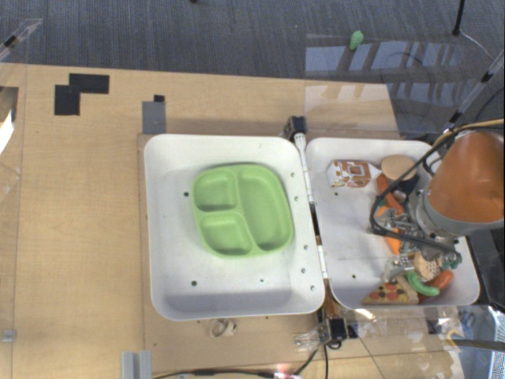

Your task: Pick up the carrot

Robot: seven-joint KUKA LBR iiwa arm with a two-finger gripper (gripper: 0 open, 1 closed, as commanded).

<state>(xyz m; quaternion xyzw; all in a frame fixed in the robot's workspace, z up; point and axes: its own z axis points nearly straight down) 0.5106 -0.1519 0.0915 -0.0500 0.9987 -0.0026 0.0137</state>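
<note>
Arm [465,184] overhangs right bin [347,243], hiding carrot [388,205] partly.

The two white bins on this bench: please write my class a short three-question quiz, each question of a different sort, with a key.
1. True or false: the green divided plate lies in the left bin.
2. Multiple choice: the gripper hangs over A) the left bin, B) the right bin, C) the bare bench.
3. Fill in: the plate has ___ compartments.

Key
1. True.
2. B. The arm reaches in over the right bin, where the toy foods lie, among them the orange carrot partly hidden under the arm's cables.
3. Three.
</note>
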